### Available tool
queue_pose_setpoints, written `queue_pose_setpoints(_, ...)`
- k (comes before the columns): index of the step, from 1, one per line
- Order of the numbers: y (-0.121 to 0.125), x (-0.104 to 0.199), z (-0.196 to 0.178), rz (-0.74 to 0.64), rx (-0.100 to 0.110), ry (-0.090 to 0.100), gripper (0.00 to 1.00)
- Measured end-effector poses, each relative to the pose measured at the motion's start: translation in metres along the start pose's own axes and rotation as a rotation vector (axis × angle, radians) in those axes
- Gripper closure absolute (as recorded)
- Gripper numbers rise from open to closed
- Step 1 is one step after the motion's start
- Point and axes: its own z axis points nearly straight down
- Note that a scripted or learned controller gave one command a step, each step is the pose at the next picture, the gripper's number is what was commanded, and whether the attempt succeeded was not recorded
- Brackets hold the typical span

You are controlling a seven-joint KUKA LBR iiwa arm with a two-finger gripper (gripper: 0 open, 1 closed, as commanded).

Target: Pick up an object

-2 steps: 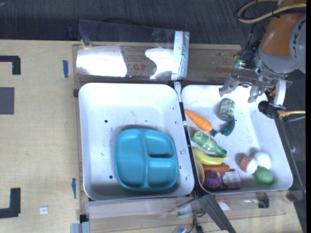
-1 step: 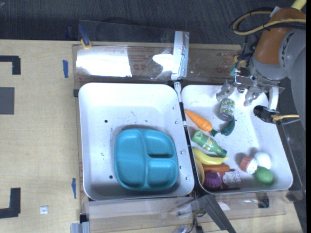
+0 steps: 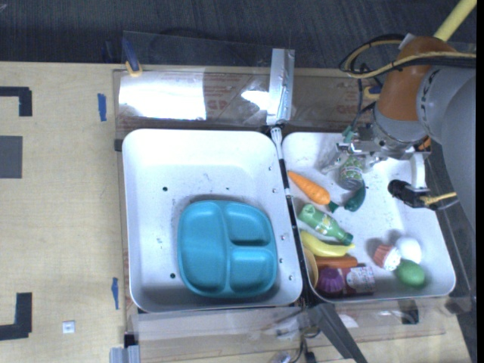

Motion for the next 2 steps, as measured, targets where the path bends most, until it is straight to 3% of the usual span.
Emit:
queue_pose_setpoints(1,0.002,0.001,-0.014,-0.002,-0.007,-0.002,1.0)
queue_pose_setpoints(2,-0.028,0.078,-0.103,-0.021,-0.007,0.002,1.0)
